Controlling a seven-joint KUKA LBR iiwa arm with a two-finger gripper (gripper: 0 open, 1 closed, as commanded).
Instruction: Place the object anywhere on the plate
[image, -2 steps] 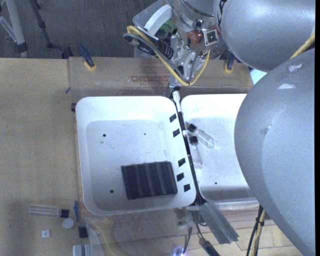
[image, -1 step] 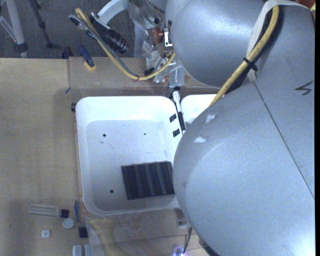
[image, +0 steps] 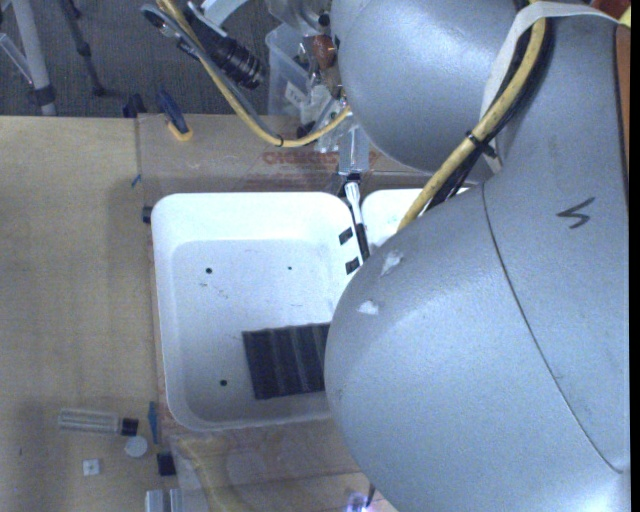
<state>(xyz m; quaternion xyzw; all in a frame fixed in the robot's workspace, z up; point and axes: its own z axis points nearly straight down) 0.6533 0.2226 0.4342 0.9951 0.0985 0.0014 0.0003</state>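
**Arm body across the bins, plate partly covered**

Across the right of the camera view, the grey arm (image: 480, 300) is seen bulking over both bins. A dark ribbed plate (image: 283, 362) lies in the left bin (image: 165, 300), its right end hidden by the arm. Whether anything is gripped cannot be told, nor can the object be located. The step is judged a carry or approach; next, positioning over the plate is called for.

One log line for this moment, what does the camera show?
arm: blocking most of view | left bin: dark ribbed plate on floor, partly hidden | jaws: cannot tell
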